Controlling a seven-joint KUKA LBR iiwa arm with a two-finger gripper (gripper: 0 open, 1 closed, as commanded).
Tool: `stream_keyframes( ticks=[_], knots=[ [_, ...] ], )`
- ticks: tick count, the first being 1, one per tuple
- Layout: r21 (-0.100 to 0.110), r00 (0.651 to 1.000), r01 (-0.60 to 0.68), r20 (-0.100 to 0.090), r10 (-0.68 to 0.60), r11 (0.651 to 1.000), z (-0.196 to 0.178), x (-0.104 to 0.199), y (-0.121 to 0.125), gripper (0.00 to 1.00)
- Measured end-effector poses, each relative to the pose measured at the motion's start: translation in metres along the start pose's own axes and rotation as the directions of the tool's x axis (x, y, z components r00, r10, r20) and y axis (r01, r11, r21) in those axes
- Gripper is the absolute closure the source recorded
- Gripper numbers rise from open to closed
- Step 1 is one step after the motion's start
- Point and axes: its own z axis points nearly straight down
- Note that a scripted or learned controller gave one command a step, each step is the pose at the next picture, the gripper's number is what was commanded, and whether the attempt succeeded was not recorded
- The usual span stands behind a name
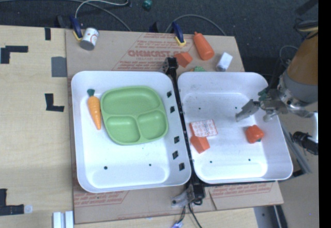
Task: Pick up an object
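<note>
The right bin (227,170) holds a red-orange rounded toy (254,133), a red-and-white packet (205,128) and a small orange block (199,143). My gripper (258,112) hangs over the right side of this bin, just above the red-orange toy. Its fingers are spread open, one grey finger (246,111) reaching left, with nothing between them. In the left bin (124,178) lie a green divided plate (135,114) and a toy carrot (94,110) along the plate's left side.
Behind the bins on the cardboard lie an orange bottle (203,46), a small orange piece (184,59), a white cube (224,61) and a small can (89,38). Two blue clamps (77,28) (178,34) and cables run along the back edge.
</note>
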Motion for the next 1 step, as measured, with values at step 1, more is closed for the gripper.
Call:
stream_keyframes(
  ticks=[1],
  knots=[
    [-0.006,1.0,0.0,0.002,0.0,1.0,0.1134,-0.0369,0.0156,0.0]
  ],
)
